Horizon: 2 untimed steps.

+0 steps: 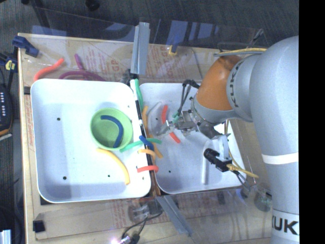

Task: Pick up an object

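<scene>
White plastic makes up both shallow bins on the tabletop (76, 52). The left bin (51, 136) fills the left and centre of the frame, and near its right side lies a green bowl (107, 131) with a dark blue curved strip (116, 128) lying inside it. A yellow curved strip (116, 162) lies on the bin floor just below the bowl, running toward the lower right of that bin.

The right bin (183, 179) sits just beside the left one, at centre right of the frame. Along the shared rims lie several small pieces: a green strip (143, 144), an orange piece (151, 152), a red piece (146, 169) lower down, and an orange strip (144, 115) higher up. Inside the right bin a small red piece (174, 137) lies on the floor just below the hand (175, 122), which hangs low over the upper left part of that bin. Clutter around the hand hides whether it is spread or closed, and I cannot tell if anything is between its tips.

The grey arm (274, 100) with its orange band (218, 88) reaches in from the right. White letters "KUK" read on the arm at the lower right corner. Outside the bins, at upper left, an orange strip and a purple loop (81, 75) lie on the tabletop.
</scene>
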Tool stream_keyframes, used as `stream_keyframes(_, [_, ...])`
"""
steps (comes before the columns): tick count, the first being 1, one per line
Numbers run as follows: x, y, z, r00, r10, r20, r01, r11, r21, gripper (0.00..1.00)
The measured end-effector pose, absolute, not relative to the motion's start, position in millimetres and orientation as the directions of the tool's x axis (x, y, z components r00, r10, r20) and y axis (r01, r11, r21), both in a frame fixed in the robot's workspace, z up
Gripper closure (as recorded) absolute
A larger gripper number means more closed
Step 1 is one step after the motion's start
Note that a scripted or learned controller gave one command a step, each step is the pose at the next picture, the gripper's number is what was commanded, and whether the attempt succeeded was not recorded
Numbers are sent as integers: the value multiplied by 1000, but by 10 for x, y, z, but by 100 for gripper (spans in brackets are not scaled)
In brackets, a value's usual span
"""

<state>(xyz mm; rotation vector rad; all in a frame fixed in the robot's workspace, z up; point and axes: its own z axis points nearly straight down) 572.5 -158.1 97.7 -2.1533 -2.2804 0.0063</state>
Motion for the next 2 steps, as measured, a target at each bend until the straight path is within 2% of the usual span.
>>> stream_keyframes(1, [5724, -1582, 1075, -64, 998, -1, 998, 64, -9, 100])
stream_keyframes(2, [5888, -1473, 2007, -295, 956, -1, 956, 295, 0, 100])
